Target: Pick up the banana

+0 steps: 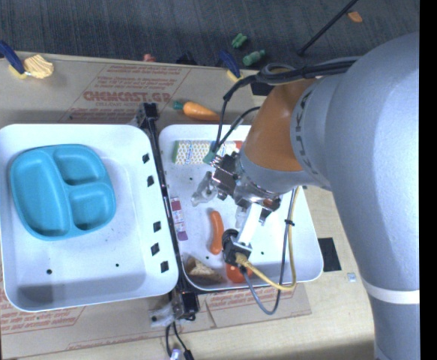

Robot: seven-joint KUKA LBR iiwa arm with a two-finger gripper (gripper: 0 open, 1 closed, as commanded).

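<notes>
My gripper (224, 198) hangs low over the middle of the right bin (302, 240), under the grey arm with its orange band (278, 126). Just below it lies an orange sausage-shaped item (216, 232). A brownish-tan lumpy item (202, 269) rests against the bin's front wall, with a red piece (235, 274) beside it. I cannot tell whether any of these is the banana. The arm hides the bin's right half.
A green-and-white packet (191, 152) lies at the right bin's back and a small pink box (177, 217) by its left wall. The left bin (23, 276) holds a blue divided tray (62, 189). A carrot (199, 111) lies behind the bins. A yellow cable (272, 282) loops at the front.
</notes>
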